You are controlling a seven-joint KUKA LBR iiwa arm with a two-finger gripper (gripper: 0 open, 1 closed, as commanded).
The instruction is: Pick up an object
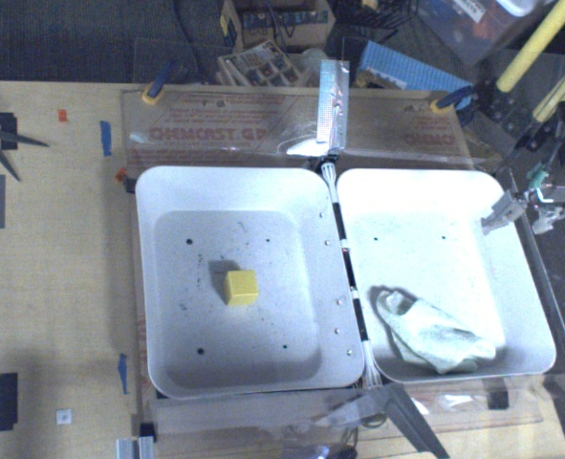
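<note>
Claw [535, 204]: grip state cannot be told. One yellow block [241, 287], far left; one crumpled white cloth [435, 335], below-left.

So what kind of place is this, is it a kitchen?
Not a kitchen; it looks like a robot lab or workshop. Two white bins sit side by side on a wooden bench, one holding a yellow block, and cables and equipment clutter the floor behind.
</note>
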